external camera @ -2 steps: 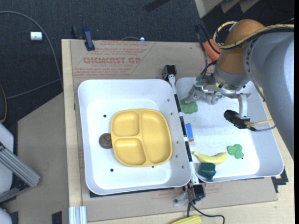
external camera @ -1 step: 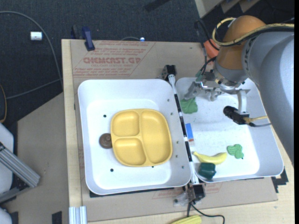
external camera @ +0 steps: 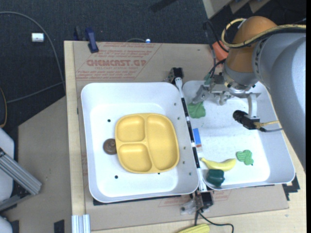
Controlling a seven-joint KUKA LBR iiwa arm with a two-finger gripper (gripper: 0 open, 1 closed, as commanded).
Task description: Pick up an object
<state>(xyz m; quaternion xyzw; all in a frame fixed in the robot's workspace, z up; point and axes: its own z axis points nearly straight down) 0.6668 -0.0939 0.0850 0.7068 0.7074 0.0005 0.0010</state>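
In the right bin [external camera: 272,171], my gripper [external camera: 210,95] hangs low over the far left corner, under the orange band of the arm [external camera: 245,38]. A light green soft object [external camera: 197,110] lies just below and left of the gripper, against the bin's left wall. Whether they touch I cannot tell. A blue block [external camera: 196,136] lies along the same wall. Near the front sit a yellow banana [external camera: 219,164], a dark green pepper [external camera: 215,177] and a small green leafy piece [external camera: 245,156].
The left bin [external camera: 92,101] holds a yellow divided plate [external camera: 146,142] with a brown round object [external camera: 110,146] tucked at its left edge. A black part with a cable [external camera: 244,119] hangs off the arm over the right bin. The divider between the bins [external camera: 187,123] runs beside the gripper.
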